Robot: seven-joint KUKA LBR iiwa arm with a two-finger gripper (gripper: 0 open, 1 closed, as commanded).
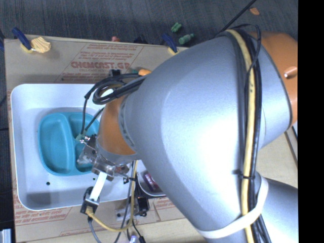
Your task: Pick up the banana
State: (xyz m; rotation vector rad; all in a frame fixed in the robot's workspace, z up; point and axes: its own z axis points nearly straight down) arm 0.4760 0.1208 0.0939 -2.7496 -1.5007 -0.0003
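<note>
The grey arm (212,135) with its orange band (114,133) covers most of the view and reaches down into the left white bin (25,151). Its wrist end sits over the right edge of a blue dish (58,143) that lies in that bin. A small green piece (81,138) shows beside the wrist, right at the dish's edge. The arm's body hides the gripper's tips and whatever lies beneath them. A bit of orange-yellow (144,72) peeks out at the arm's upper edge near the bin's back rim; I cannot tell what it is.
The bins rest on a brown cardboard sheet (96,57). Blue-and-yellow clamps (30,43) hold its back edge. Black cables (109,87) loop over the wrist, and a yellow cable (109,226) trails at the front. A dark round object (149,184) shows under the arm.
</note>
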